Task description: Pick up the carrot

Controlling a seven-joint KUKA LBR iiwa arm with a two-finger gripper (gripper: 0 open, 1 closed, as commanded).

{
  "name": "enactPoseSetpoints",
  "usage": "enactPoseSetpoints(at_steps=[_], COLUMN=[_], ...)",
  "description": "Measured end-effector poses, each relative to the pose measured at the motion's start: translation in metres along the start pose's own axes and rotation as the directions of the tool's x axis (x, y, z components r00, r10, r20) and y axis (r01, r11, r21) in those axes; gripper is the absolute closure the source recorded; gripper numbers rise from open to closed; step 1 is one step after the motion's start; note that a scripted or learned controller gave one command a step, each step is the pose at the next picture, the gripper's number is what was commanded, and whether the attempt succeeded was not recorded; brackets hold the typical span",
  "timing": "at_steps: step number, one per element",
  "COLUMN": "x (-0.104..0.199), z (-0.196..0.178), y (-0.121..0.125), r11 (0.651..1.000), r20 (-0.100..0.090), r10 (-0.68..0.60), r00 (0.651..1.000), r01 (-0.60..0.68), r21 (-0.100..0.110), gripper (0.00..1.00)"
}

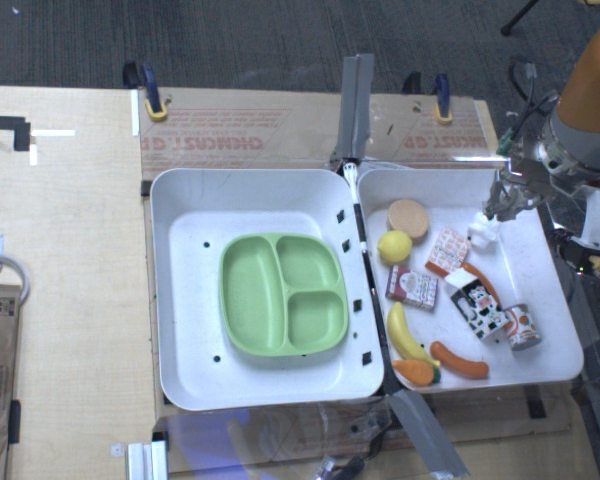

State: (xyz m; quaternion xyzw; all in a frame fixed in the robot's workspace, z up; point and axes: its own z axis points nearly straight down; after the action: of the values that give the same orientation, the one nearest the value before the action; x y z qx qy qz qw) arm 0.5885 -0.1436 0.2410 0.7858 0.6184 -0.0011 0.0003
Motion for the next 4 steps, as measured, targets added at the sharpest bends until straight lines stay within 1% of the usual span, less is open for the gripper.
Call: enactPoseSetpoints(at_steps=[1, 2, 4], x=[-0.04, -0.067, -0.067], z=[-0.082, -0.008, -0.025], y=[-0.011, 0.026, 0.027], r11=[0.974, 0.978, 0.977], r20=[0.001, -0.001, 0.003], r10=[0.227, -0.21, -0.213], r00=[0.974, 0.978, 0.977], r01=[-0.227, 0.21, 0.213], r21=[0.001, 0.001, 0.002], gripper=[1.0, 1.0, 1.0])
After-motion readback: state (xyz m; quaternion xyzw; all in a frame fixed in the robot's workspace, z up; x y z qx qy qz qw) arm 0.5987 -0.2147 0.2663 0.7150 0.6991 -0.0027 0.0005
